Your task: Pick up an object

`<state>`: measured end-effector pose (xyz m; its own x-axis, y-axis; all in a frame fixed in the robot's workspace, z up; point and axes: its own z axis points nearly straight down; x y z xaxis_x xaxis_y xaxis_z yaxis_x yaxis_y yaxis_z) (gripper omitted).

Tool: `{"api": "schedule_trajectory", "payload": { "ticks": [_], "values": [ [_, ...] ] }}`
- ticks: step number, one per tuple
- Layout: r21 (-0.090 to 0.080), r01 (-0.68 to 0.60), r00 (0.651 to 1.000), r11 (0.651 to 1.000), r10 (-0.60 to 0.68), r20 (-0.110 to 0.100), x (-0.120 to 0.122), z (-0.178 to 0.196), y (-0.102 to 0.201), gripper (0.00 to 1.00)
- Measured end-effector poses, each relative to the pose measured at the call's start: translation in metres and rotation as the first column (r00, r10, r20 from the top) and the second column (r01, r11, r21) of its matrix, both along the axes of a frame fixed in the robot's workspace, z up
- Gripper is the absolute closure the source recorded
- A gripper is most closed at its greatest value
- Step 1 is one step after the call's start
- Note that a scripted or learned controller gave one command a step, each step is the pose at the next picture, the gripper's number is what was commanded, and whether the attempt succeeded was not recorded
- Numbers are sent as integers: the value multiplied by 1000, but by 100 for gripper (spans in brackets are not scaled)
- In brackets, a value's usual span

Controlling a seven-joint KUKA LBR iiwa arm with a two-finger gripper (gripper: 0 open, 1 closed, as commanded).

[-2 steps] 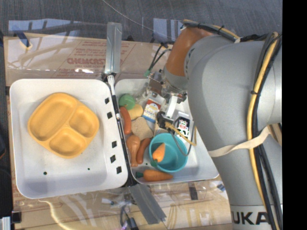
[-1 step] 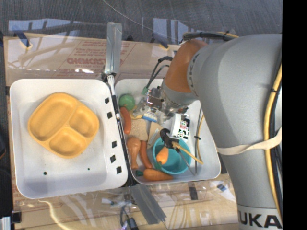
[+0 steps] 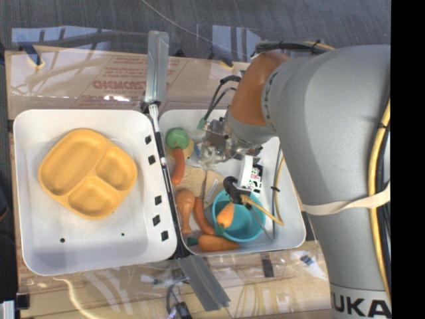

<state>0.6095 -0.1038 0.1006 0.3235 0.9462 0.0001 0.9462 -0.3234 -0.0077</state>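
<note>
Gripper [image 3: 216, 148] low in right bin [image 3: 289, 228], beside green ball [image 3: 176, 138]; open or closed: cannot tell.

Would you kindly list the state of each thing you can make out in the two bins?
Yellow tray: upright, flat in left bin.
Blue bowl: upright in right bin, holding an orange piece.
Green ball: resting by the divider.
Carrot: lying flat.
Gripper: low over right bin.

The grey arm [image 3: 332, 131] is reaching in from the right, its orange band bending downward. The gripper [image 3: 214, 146] is pointing down and leftward
</note>
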Motion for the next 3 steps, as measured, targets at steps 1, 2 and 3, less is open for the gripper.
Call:
{"api": "schedule_trajectory", "payload": {
  "ticks": [1,2,3],
  "values": [
    [-2,324,946,946,-324,5,-49,92,59,100],
    [-2,678,735,735,-678,5,-53,175,134,100],
    [-9,662,749,749,-662,1,-102,132,64,100]
  ]
}}
